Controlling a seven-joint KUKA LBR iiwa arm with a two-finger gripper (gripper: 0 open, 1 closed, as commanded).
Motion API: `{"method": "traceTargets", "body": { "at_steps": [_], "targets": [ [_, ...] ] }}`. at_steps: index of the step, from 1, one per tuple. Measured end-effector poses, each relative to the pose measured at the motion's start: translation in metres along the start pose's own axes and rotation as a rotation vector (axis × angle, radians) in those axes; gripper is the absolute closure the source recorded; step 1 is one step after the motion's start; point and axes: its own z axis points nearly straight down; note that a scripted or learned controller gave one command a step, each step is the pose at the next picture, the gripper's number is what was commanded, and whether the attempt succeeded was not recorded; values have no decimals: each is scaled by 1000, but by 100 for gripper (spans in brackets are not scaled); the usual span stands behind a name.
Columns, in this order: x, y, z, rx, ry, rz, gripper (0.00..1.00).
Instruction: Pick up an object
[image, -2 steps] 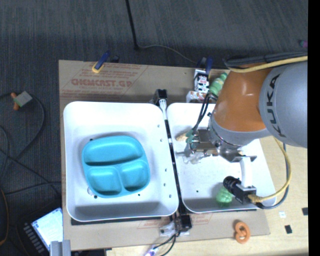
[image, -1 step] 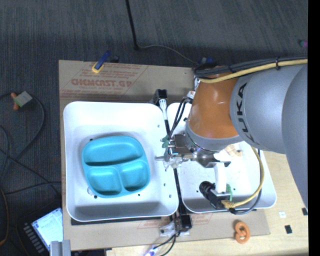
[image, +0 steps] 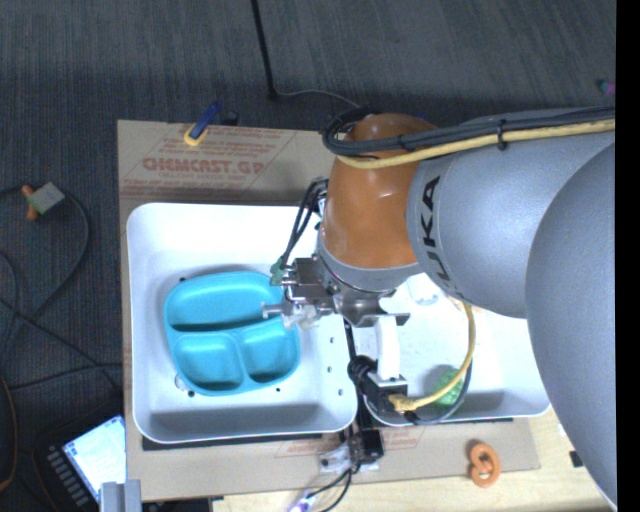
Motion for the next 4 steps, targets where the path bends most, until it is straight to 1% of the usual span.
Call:
{"method": "traceTargets", "body": {
  "at_steps": [1, 2, 3, 4],
  "targets": [
    [38, 131, 17, 1, -2, 1, 100],
    [88, 82, 17, 2, -1, 0, 100],
    [98, 175, 45, 1, -4, 1, 100],
    [98, 185, 56, 0, -3, 0, 100]
  ]
}}
